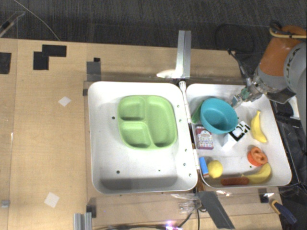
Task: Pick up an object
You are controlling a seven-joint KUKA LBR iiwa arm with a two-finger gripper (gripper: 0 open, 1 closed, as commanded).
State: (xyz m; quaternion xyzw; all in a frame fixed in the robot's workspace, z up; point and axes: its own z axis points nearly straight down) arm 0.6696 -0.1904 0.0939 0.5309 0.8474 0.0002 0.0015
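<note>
Camera view: two bananas (pixel 259 127), one blue bowl (pixel 218 115); tool (pixel 245 94) grip state unclear.

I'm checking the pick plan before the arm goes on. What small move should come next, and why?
Probably lower the pincer a little toward the blue bowl. It hangs at the back of the right bin, just beside the bowl's rim, with nothing seen held. The bowl is the nearest thing; the banana lies farther forward.
</note>
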